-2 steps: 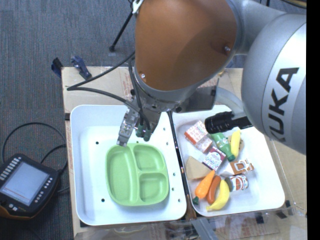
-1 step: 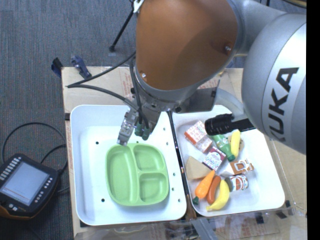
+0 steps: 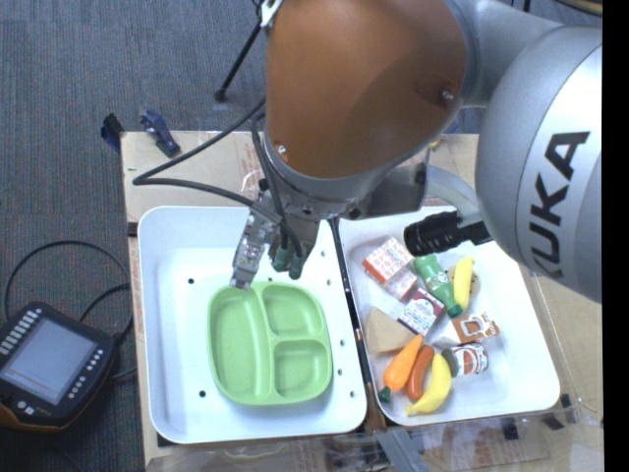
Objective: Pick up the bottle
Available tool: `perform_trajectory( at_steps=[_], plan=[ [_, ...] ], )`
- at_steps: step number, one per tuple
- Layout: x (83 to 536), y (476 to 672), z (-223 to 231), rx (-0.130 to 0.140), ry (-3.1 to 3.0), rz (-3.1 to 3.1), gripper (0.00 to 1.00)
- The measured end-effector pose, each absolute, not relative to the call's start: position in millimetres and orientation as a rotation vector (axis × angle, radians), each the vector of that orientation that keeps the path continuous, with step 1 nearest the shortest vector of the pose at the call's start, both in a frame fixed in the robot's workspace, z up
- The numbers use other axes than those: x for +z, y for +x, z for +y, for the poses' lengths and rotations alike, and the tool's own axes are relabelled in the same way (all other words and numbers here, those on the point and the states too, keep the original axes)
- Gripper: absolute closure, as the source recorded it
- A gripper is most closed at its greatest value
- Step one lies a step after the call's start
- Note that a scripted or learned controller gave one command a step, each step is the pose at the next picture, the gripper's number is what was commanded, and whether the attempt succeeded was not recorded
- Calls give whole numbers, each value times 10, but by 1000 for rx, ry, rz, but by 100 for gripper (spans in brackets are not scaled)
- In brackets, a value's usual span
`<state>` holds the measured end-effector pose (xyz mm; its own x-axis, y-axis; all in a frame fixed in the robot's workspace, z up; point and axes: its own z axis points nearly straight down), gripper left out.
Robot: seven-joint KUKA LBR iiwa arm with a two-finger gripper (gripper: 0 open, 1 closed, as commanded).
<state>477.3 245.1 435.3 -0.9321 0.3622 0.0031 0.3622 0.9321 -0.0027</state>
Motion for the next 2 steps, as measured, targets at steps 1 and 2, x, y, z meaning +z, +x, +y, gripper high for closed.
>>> perform_trajectory(
  at_steps=[1, 2],
  plan=[
    [3652, 4777, 1926, 6, -1084, -2944, 100],
    [4353, 4770, 2429, 6, -1417, -2802, 100]
  ],
)
